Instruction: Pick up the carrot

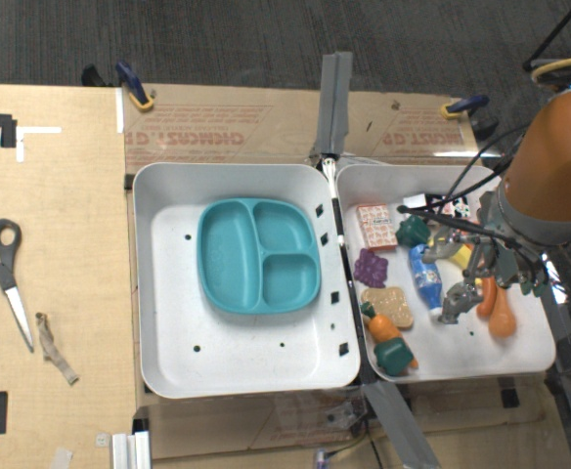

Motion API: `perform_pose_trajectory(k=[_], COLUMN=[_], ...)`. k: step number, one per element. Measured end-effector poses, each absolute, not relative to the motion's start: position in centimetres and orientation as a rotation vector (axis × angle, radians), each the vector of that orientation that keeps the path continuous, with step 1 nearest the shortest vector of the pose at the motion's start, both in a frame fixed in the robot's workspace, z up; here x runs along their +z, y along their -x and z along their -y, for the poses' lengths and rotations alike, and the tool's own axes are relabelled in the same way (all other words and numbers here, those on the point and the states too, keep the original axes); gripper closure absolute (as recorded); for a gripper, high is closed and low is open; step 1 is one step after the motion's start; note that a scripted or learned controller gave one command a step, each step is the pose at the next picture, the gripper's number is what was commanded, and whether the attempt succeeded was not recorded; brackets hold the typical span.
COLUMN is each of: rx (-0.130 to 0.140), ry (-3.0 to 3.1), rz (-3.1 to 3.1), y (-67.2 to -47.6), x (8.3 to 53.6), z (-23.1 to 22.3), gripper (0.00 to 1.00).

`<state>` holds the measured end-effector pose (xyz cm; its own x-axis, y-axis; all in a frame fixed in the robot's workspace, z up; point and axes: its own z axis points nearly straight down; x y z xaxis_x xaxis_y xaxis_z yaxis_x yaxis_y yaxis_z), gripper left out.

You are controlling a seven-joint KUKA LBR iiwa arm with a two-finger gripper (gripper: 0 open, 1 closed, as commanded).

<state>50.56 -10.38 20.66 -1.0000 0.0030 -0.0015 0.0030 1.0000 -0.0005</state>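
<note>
The carrot [384, 327], a short orange piece with a green top, lies near the front left of the right bin [530, 360], between a tan cracker and a dark green block. My gripper [455, 305] hangs low over the middle of that bin, about a hand's width to the right of the carrot and apart from it. Its grey tip sits between a blue bottle [424, 277] and a long orange piece [498, 313]. Cables and the wrist cover much of the gripper.
The right bin also holds a purple grape bunch [371, 266], a patterned card [375, 227], a tan cracker [394, 306] and a dark green block [395, 358]. A teal divided plate [259, 255] lies in the left bin [158, 340]. Scissors [2, 262] rest on the bench at left.
</note>
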Motion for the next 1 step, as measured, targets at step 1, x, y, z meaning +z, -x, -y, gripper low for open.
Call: perform_pose_trajectory(k=[1], rx=[0.0], ry=[-0.608], rz=[-3.082], y=[-48.47], x=[10.54], z=[15.92], gripper=[0.0])
